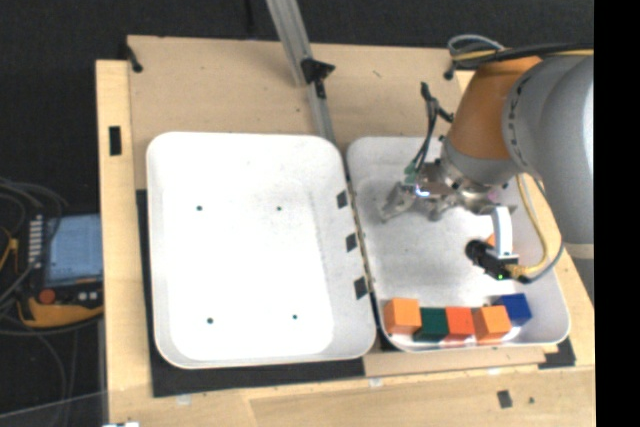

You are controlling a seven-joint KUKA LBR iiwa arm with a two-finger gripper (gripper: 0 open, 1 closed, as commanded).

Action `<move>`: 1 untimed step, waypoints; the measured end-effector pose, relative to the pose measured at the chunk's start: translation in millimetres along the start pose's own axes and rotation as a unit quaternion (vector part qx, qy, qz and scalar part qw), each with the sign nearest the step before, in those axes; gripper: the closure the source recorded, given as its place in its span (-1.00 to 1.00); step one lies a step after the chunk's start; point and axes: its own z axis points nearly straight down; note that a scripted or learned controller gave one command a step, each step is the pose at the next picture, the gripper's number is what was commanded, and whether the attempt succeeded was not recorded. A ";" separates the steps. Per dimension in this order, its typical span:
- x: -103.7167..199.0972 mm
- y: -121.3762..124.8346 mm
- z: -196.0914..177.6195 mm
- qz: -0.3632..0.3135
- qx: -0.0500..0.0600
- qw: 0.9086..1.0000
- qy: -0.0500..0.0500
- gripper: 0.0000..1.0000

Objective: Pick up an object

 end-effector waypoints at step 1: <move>-0.1 2.2 -14.6 0.003 -0.004 1.000 0.001 1.00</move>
